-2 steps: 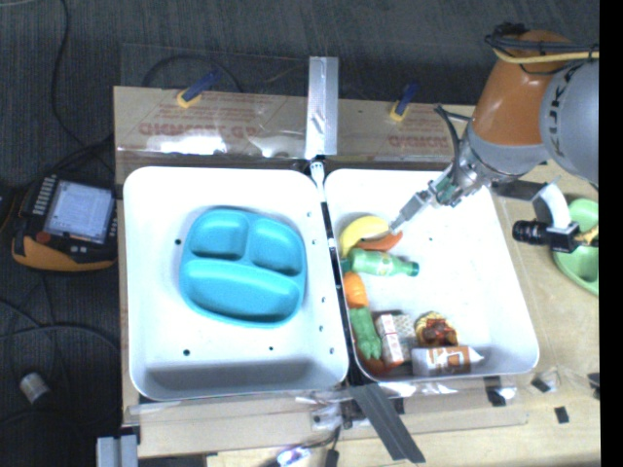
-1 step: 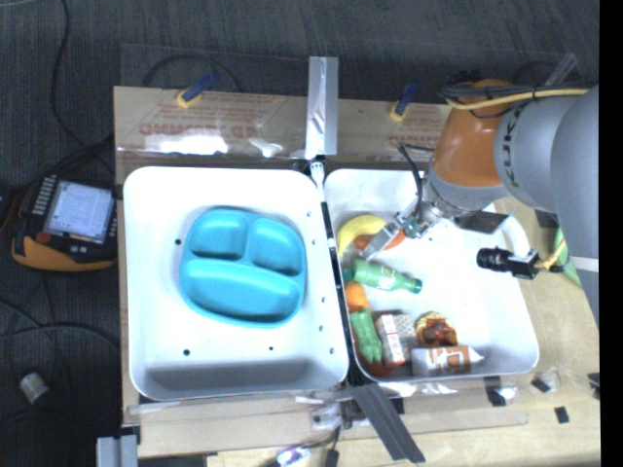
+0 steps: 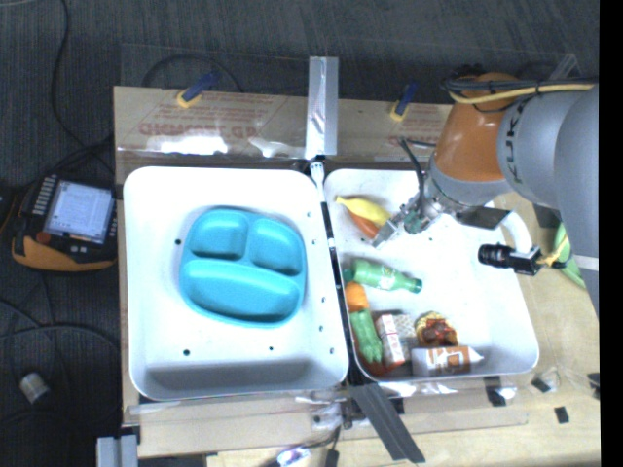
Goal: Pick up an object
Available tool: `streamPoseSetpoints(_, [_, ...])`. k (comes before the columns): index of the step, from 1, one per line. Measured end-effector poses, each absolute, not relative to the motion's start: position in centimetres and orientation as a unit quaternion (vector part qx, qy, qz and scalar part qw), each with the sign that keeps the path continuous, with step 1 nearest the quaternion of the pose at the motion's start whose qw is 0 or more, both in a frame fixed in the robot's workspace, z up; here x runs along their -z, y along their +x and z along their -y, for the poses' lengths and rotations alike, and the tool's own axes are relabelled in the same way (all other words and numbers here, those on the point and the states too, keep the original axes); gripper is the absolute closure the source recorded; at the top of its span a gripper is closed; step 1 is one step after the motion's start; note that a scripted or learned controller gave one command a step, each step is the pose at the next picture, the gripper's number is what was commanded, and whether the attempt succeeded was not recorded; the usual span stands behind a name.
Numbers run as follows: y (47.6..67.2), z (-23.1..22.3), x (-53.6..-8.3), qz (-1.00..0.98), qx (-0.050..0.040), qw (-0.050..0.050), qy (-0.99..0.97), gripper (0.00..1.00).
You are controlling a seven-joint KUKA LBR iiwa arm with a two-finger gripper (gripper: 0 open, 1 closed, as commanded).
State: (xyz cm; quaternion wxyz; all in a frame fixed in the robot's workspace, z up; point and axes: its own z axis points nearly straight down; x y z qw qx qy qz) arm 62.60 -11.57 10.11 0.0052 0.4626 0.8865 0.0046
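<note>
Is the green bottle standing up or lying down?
Lying down. The green bottle rests on its side on the floor of the right bin, with its length running across the bin and its narrow end pointing right.

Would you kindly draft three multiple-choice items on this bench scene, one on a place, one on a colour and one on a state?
1. Where does the divided tray lie?
A. in the left bin
B. in the right bin
C. on the floor

2. What colour is the bottle lying near the middle of the right bin?
A. red
B. green
C. black

3. How does the gripper stand in relation to the banana?
A. it holds the banana aloft
B. it is low over the bin, just right of the banana
C. it is over the left bin

Key: 1 A, the blue tray sits alone in the left bin. 2 B, the bottle is green with a pale cap end. 3 B, the gripper is down in the right bin's upper part, with the banana lying beside it on the bin floor.
</note>
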Motion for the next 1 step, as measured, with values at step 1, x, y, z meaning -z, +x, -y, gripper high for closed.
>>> streamPoseSetpoints(1, [64.23,5.89,-20.01,-0.770,0.0013,0.000,0.638,1.00])
